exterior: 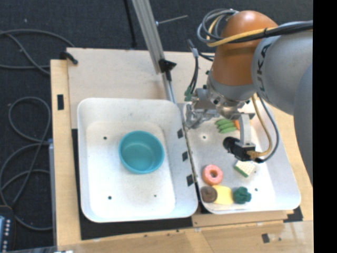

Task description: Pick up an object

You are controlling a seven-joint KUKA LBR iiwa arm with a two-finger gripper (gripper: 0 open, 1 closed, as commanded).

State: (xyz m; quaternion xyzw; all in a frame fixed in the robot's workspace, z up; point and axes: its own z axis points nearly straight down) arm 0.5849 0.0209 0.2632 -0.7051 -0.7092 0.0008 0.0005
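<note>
My gripper hangs low over the far left corner of the right bin, close to the wall between the two bins. Nothing shows held in it. Just to its right lies a green pea pod with a small orange piece beside it. Along the right bin's near edge sit a pink donut, a brown round piece, a yellow block and a dark green lump. A white and green wedge lies a little behind them.
A teal bowl stands upright in the middle of the left bin. A slanted metal rail rises behind the bins. The arm's grey and orange body covers the right bin's far side.
</note>
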